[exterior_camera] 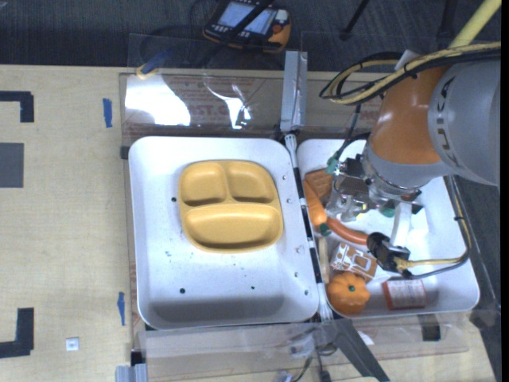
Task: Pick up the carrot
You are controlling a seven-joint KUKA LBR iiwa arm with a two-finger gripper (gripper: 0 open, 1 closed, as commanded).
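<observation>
Gripper: metal two-finger gripper (343, 205) low over the right white bin (445, 289) — grip state cannot be told.
Carrot: slim orange carrot (316, 209) at that bin's left wall, just beside the gripper.
Left bin: yellow three-compartment plastic tray (231, 205) — centred.

Pale wooden bench (56, 237) on a dark carpeted floor (95, 14), seen from above at a slant.

Marked with black tape corners (24, 106) near the left edge, plus short blue tape strips (106, 112) beside the bins. Fronted at the far side by a clear plastic panel (207, 94) catching bright white glare from overhead light. Beyond the bench, a handheld control pendant (245, 22) with a lit screen lying on the dark floor, and thin black stand legs (366, 2) crossing the carpet toward the top. A grey square patch (9, 165) at the left edge.
</observation>
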